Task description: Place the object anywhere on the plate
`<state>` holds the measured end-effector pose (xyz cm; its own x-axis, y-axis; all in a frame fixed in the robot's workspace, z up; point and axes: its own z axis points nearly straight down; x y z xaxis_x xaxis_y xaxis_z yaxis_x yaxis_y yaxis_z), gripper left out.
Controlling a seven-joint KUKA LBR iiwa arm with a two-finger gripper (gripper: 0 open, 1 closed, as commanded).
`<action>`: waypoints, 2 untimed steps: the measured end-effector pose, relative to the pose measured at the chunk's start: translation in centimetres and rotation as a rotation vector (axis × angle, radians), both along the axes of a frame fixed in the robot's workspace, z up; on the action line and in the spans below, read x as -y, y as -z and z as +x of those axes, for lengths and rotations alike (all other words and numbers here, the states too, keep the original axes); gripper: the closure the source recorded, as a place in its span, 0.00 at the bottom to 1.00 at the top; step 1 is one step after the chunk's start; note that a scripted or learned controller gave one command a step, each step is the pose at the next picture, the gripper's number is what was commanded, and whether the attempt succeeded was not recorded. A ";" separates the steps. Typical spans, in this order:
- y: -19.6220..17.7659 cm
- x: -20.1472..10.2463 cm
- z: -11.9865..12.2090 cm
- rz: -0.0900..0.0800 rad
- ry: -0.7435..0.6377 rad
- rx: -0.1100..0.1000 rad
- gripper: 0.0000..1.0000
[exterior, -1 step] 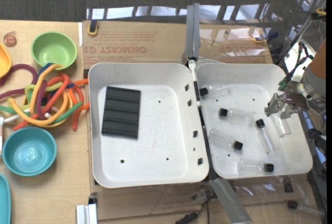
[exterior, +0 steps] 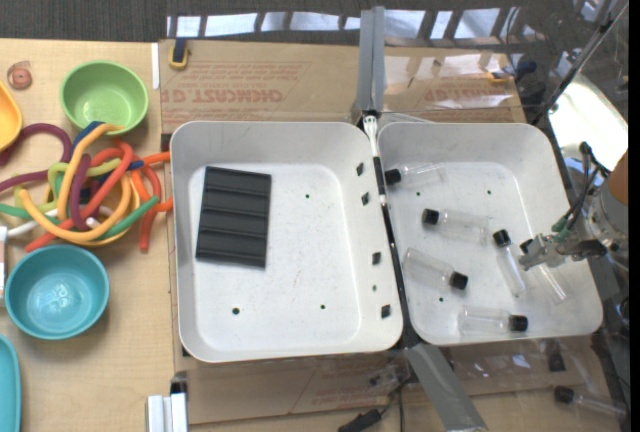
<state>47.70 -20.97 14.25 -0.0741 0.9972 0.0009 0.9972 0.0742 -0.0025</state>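
Observation:
A black ribbed plate (exterior: 236, 216) lies flat in the left part of the left bin (exterior: 290, 330). Several clear tubes with black caps lie scattered in the right bin (exterior: 455, 142): one near the top left (exterior: 410, 174), one in the middle (exterior: 455, 223), one lower down (exterior: 436, 270), one at the front (exterior: 490, 323), and one (exterior: 510, 262) toward the right. My gripper (exterior: 545, 253) hangs low over the right side of the right bin, just right of that last tube. A short clear piece (exterior: 554, 284) sits just below the gripper; whether it is held is unclear.
Left of the bins, on the wooden bench, are a green bowl (exterior: 104, 98), a blue bowl (exterior: 57, 290) and a tangle of coloured ropes (exterior: 90, 188). Cardboard (exterior: 270, 85) lies under and behind the bins. A metal frame (exterior: 455, 20) stands behind the right bin.

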 end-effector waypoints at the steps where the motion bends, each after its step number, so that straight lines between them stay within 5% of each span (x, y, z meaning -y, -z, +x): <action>1: -5.1 1.3 1.8 -0.001 -0.018 0.001 1.00; 2: -3.0 1.2 0.1 0.000 -0.124 0.001 1.00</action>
<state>47.76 -22.21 17.22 -0.1968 0.9804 0.0010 0.9804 0.1968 -0.0019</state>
